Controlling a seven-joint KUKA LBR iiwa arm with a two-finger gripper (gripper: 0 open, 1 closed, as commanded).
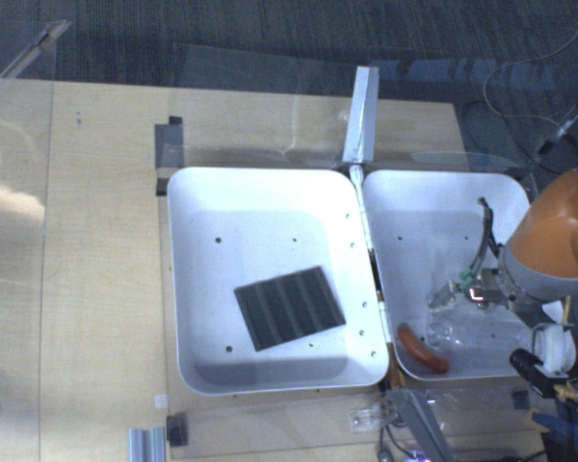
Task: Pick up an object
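A dark grey ribbed rectangular pad (289, 308) lies flat in the left bin (260, 177), near its front middle. In the right bin (433, 183) a red sausage-shaped object (422, 351) rests against the front left corner. Beside it, toward the right, lies a clear plastic object (455, 332) that is hard to make out. My gripper (460, 293) hangs low over the middle of the right bin, just behind the clear object and to the upper right of the red one. The orange-banded wrist (557, 239) hides the bin's right side.
A metal post (361, 114) stands at the back where the two bins meet. Black brackets (170, 142) sit at the left bin's back left corner. Cables and a white part (557, 346) crowd the front right beyond the right bin.
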